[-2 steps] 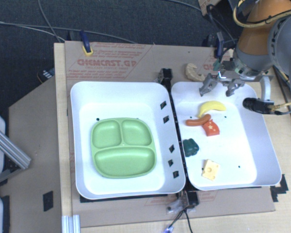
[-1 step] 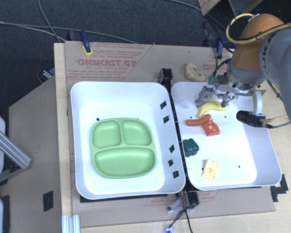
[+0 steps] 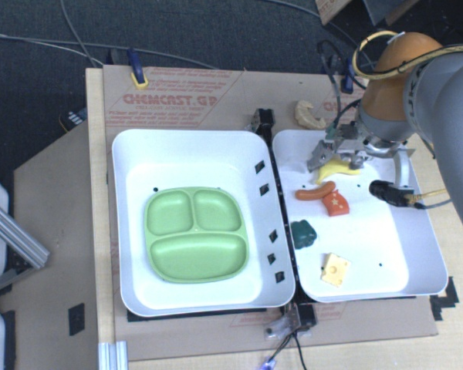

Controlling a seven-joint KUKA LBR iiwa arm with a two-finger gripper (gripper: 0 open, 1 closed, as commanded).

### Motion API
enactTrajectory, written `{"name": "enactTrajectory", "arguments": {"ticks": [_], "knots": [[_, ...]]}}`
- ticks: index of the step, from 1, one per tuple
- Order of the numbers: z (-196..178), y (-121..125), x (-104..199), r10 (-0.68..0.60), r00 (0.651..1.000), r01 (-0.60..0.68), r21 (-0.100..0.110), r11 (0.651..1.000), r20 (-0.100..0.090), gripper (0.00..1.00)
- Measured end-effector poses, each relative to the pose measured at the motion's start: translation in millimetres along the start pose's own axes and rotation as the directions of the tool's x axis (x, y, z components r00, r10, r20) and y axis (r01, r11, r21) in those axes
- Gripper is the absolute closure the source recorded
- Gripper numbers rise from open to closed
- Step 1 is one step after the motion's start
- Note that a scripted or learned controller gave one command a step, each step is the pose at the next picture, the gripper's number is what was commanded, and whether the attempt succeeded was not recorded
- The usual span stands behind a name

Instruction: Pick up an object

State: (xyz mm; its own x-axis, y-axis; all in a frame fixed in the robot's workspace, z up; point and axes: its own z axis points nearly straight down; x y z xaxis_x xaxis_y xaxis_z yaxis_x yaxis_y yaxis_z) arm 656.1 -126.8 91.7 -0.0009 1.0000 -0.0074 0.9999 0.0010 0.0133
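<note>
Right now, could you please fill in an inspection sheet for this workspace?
Surface: two white bins side by side, left bin, right bin.
Job's things: yellow banana-like piece, orange sausage-like piece, red piece, dark green piece and yellow cheese-like block, all in the right bin.
Clutter: green divided plate in the left bin.
Grippers: gripper low over the banana-like piece; hold unconfirmed.
Cables: grey cables on the floor.
Surroundings: cardboard sheet under the bins.
</note>
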Motion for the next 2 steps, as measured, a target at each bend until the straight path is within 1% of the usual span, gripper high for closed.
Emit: {"name": "enactTrajectory", "arguments": {"ticks": [1,2], "knots": [[-15,3,1,0.000,1.000,0.000,-0.007,1.000,-0.003,1.00],[-78,0,3,0.000,1.000,0.000,0.007,1.000,-0.007,1.00]]}}
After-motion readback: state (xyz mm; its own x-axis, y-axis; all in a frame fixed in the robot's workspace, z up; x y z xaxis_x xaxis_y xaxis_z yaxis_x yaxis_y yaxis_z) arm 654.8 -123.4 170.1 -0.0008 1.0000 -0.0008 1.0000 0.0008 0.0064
